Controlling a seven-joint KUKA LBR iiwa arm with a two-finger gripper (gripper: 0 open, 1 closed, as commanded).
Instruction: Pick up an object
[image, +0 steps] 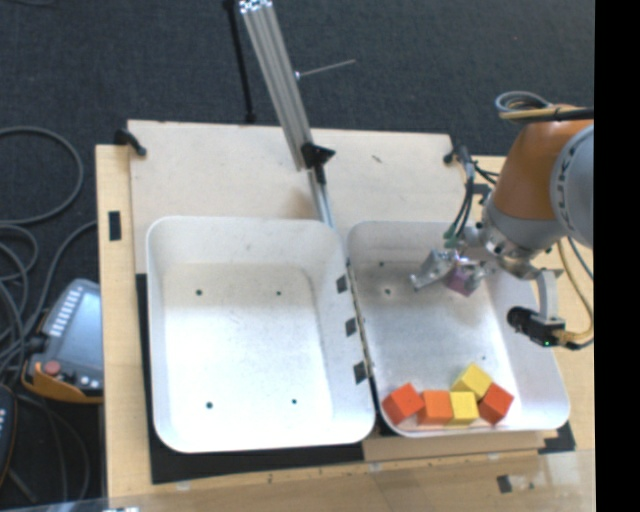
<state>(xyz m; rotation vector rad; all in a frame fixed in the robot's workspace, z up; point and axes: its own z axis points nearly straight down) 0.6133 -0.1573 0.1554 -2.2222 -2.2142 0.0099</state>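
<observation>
Gripper (452, 272): over right bin (520, 340), upper part; finger state cannot tell. Purple block (462, 279) at its tip. Orange, yellow, red blocks (450, 402) clustered along near wall.

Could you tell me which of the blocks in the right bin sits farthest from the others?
The purple block, up by the gripper; the orange, yellow and red ones cluster at the bin's near edge.

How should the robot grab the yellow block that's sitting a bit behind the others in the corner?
Judging by its pose, grip the rear yellow block from straight above, across its free side faces. It sits tilted among the other blocks near the right bin's wall, so sideways access looks tight.
</observation>
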